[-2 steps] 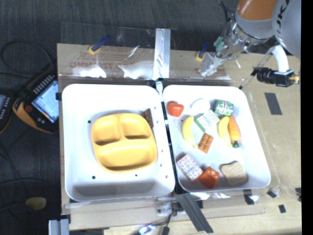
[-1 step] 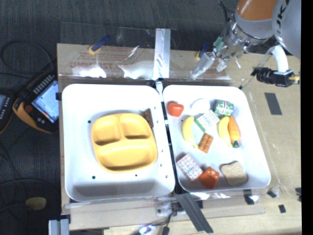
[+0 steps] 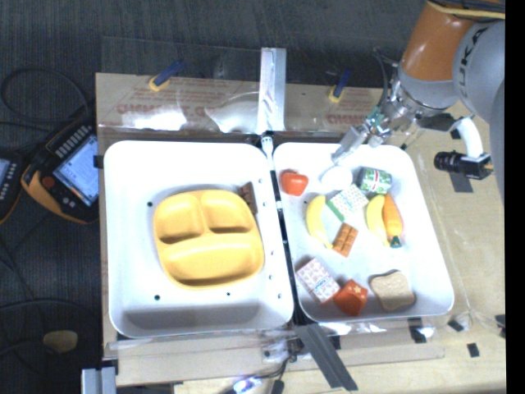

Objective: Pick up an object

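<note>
The grey arm with its orange band reached in from two o'clock, its gripper hanging over the twelve o'clock edge of the right white bin; I could not tell whether the claw was apart or together, and nothing showed between it. The left white bin held a yellow compartment tray at its centre. In the right bin lay a yellow banana, at nine o'clock of a white-green box. A second banana touched an orange carrot. At five o'clock sat a tan bread slice, beside it a red block and a patterned cube. A red tomato lay at ten o'clock, a green can just below the gripper.
</note>
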{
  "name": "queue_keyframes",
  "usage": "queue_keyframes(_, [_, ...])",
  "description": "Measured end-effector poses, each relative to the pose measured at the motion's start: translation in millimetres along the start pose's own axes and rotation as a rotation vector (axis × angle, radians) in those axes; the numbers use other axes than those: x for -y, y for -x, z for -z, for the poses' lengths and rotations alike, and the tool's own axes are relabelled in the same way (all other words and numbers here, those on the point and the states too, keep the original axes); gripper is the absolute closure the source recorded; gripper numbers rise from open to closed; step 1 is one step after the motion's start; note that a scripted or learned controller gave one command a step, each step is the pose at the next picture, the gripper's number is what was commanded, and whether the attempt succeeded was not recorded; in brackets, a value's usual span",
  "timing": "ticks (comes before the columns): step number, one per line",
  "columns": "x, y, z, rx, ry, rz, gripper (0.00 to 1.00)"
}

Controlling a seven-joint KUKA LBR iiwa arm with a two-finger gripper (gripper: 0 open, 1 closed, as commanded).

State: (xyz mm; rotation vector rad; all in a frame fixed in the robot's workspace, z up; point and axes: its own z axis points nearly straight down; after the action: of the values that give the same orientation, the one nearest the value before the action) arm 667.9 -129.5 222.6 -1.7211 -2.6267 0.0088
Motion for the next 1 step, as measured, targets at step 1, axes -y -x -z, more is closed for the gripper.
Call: queue_keyframes(1, [-0.7, 0.1, 9.5, 0.003, -0.003, 0.003, 1.00])
